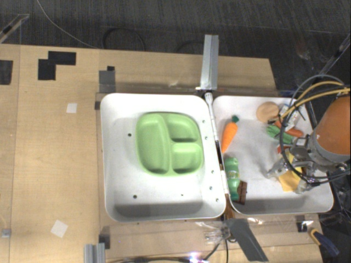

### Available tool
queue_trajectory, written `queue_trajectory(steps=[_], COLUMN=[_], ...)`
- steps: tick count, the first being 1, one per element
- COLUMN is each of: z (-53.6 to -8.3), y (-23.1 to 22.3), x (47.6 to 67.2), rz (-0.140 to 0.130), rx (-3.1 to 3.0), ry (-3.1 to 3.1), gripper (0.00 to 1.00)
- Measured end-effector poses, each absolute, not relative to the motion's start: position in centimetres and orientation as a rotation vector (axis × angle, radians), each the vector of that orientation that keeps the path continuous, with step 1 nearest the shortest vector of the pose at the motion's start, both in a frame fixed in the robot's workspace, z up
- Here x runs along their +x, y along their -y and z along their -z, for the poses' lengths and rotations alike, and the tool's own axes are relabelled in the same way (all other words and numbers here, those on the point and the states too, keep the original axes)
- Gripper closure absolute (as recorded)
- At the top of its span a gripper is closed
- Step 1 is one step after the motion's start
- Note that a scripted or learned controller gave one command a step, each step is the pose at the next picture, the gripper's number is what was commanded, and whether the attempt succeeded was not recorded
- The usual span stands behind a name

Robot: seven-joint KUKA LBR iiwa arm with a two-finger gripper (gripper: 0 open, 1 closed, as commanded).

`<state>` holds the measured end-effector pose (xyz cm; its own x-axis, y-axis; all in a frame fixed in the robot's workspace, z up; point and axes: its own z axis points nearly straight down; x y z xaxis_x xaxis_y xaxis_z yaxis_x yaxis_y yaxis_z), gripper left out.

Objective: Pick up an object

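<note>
Beneath fingers (289,171) — yellow object (287,182)

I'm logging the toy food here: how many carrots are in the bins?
2 that I can tell: one carrot near the right bin's left wall, a second carrot partly behind cables; the arm may hide more.

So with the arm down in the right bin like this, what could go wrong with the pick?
The gripper sits low over a yellow item near the right bin's front wall, so it may well scrape that wall or push the item away. Small items are crowded together just behind it under the cables, so it could plausibly nudge or snag them. The carrot and green bottle lie well clear.
</note>
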<state>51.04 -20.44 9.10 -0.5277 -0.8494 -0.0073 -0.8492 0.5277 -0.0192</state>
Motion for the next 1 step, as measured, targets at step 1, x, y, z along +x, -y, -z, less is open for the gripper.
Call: queue_trajectory(steps=[1], z=[-9.09], y=[20.4], x=[50.36], rz=[0.022], rx=[-1.553], ry=[-2.711], gripper=[0.0])
